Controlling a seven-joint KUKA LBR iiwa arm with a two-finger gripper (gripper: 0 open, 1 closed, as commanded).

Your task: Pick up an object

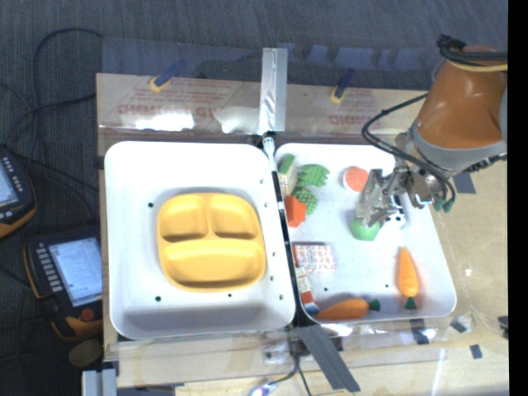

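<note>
arm: I see it coming in from the right, orange band above the wrist, hand low over the right bin.
hand: fingers point down at a green object; from here I can't tell if they're spread or pressed together, or whether anything sits between them.
green object: mid right bin, directly under the hand, partly hidden by it; contact unclear.
right bin, rest: round orange-red piece just up-left of the hand; green leafy toy and a green bumpy one near the top-left; red-orange piece at the left wall; printed packet lower left; one carrot along the front edge, another carrot near the right wall.
left bin: yellow divided tray in the middle.
bench: carries both bins side by side.
</note>
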